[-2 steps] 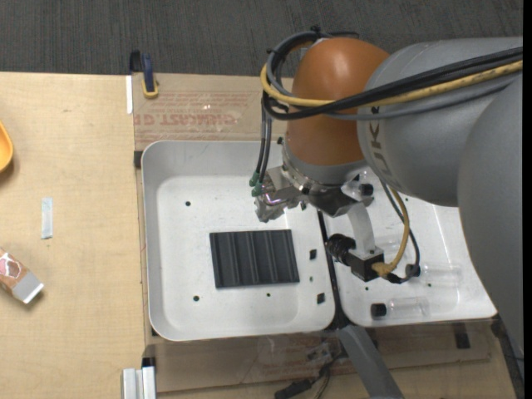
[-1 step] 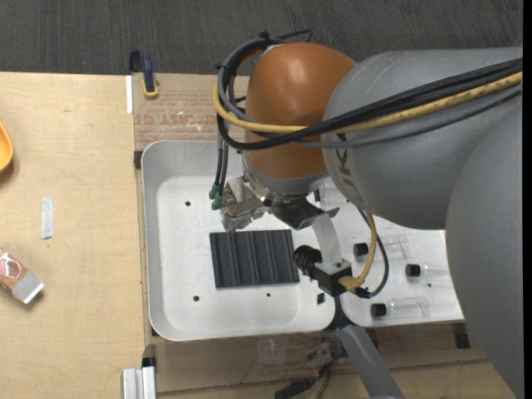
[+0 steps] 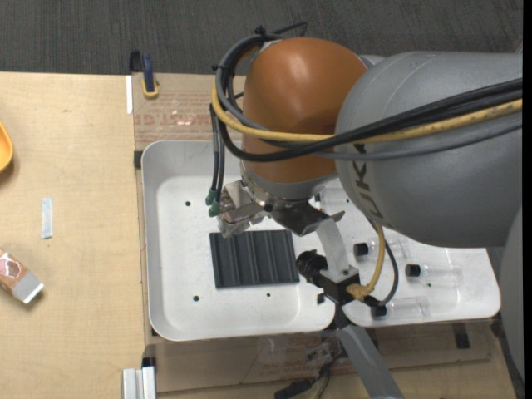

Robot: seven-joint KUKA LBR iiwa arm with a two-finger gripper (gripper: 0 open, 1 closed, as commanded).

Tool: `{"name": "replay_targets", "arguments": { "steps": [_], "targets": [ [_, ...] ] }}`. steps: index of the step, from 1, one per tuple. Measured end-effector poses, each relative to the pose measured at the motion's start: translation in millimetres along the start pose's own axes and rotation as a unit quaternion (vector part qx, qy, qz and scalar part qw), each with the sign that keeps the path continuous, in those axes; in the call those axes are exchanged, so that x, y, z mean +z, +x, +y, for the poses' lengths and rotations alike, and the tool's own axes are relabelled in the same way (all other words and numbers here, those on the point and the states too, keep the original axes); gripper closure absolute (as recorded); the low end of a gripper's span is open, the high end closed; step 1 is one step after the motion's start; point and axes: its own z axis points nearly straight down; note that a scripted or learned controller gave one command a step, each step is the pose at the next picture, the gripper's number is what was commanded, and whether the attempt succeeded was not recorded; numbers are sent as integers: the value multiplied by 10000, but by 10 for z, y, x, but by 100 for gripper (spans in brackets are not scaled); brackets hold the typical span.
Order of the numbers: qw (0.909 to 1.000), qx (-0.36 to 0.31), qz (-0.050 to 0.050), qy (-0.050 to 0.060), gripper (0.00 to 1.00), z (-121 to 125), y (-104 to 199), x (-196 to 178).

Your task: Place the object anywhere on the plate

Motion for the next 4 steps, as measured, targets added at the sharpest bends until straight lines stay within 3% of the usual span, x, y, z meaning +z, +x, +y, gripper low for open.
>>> {"name": "replay_targets", "arguments": {
  "steps": [1,2,3,4],
  "targets": [
    [9999,-144,0,9,100,144,-127,162],
    [9986,-520,-1,-9,100,-49,-145,-203],
    [9913,-1315,2,3,100,-109,-306,-152],
    [9863,-1648,5,3,100,-81,-215,251]
  ]
}}
